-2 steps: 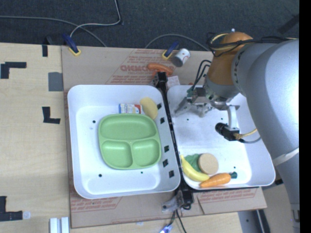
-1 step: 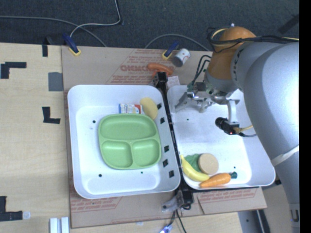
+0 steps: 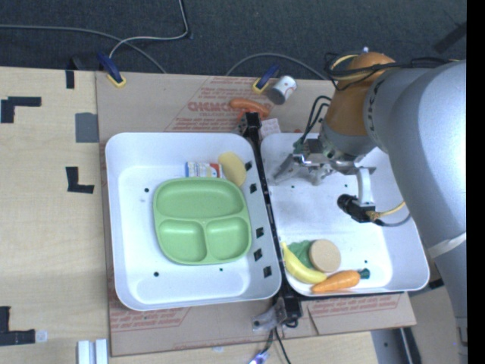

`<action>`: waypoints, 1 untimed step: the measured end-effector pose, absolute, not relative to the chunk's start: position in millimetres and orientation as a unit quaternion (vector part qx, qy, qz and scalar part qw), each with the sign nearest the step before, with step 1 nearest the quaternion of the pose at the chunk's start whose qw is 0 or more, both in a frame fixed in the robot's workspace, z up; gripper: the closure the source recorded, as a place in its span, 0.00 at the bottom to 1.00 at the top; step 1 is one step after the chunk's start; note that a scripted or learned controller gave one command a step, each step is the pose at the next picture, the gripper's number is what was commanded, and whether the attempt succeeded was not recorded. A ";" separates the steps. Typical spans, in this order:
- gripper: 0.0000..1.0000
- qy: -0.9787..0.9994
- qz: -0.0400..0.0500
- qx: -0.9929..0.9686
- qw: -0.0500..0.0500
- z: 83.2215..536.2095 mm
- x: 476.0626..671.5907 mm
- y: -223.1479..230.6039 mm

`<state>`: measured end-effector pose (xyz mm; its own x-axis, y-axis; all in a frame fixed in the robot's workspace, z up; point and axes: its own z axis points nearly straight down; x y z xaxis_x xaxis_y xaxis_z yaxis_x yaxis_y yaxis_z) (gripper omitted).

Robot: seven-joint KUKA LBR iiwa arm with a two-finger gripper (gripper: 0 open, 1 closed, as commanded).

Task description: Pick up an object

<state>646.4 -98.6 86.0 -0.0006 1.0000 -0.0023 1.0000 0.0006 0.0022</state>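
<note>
Camera view. Two shallow white bins stood side by side on the bench, the left bin point(image 3: 125, 203) and the right bin point(image 3: 394, 256), their inner walls touching along a row of black clips.

The grey arm point(image 3: 424, 142) entered from the right, with its orange band point(image 3: 352, 101) above the wrist. The gripper point(image 3: 307, 165) was positioned over the upper part of the right bin, near the wall shared with the left bin. Whether it was spread or pressed together could not be determined from this angle. No object was visible between its tips.

The objects available for picking in the right bin were grouped at its lower edge, well apart from the gripper. A banana point(image 3: 297, 267) lay along the lower left corner. A round tan disc point(image 3: 325, 255) rested just beside the banana, overlapping a green item point(image 3: 301, 249). An orange carrot point(image 3: 336, 281) lay below the disc, touching the banana's end.

The left bin contained a green divided plate point(image 3: 201, 220) at its centre. A small white carton point(image 3: 201, 170) and a yellow lemon-like item point(image 3: 233, 168) lay at the plate's upper edge, near the shared wall.

An orange oblong object point(image 3: 248, 106) lay outside the bins, on the cardboard sheet point(image 3: 151, 105) above them.
</note>
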 end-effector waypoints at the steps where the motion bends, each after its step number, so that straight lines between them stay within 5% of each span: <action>1: 0.00 0.708 0.001 0.706 0.001 85.7 669.2 -107.0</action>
<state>669.2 -107.0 85.7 -0.0023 1.0000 -0.0005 1.0000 0.0023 0.0028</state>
